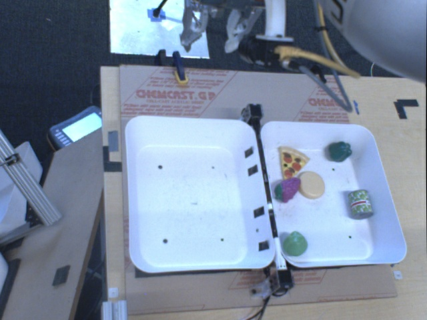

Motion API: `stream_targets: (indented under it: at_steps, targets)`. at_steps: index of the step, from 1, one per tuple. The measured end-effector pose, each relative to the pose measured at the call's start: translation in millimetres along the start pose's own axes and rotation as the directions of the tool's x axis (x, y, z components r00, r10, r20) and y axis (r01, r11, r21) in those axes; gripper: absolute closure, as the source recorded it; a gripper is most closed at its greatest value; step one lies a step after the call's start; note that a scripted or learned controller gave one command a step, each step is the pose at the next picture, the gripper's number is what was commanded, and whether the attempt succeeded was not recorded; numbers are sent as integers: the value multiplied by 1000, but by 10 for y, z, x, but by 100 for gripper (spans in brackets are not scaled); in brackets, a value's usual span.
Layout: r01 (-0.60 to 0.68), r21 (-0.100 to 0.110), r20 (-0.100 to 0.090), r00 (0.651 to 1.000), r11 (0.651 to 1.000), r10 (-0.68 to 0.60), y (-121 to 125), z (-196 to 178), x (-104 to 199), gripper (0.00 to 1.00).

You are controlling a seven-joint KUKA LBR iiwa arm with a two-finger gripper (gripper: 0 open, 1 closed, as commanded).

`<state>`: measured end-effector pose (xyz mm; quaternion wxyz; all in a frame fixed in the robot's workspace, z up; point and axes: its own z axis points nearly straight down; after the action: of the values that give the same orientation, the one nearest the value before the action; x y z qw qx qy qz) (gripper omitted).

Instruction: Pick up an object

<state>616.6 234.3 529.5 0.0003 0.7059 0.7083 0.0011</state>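
Grey claw [212,33] hangs with fingers parted, holding and touching nothing.

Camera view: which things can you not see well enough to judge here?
- Hand: small and blurred at the top of the camera view, over the dark floor; whether it is open or shut cannot be judged.
- Arm: cut off by the top and right edges.
- Can in the right bin: label print too small to read.
- Purple toy: shape too blurred to identify.

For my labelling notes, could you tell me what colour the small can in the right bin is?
The can is green with a red band, seen in the camera view.
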Motion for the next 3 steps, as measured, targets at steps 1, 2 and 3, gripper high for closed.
stream_targets:
  at_steps: [1,2,3]
  targets:
    - [2,-3,-1,1000,1000,-2,1,-116,3,100]
    - [-3,2,2,1000,1000,3,326,224,-6,100]
    - [3,0,-2,1000,1000,-3,-529,-83,-48,100]
